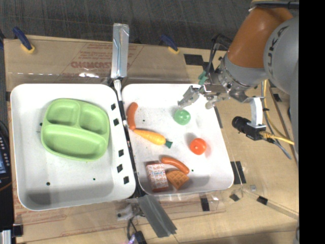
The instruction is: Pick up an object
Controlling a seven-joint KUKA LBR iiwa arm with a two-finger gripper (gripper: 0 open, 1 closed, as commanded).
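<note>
Green ball (182, 117) looks light, smooth, likely slippery; I'd pinch across its middle; gripper (199, 96) spread, holding nothing.

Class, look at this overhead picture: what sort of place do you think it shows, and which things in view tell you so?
Probably a robotics lab test bench, not a kitchen. A grey and orange robot arm reaches its gripper over a shallow white bin of toy food, such as a carrot, beside a second bin holding a green divided plate.
</note>
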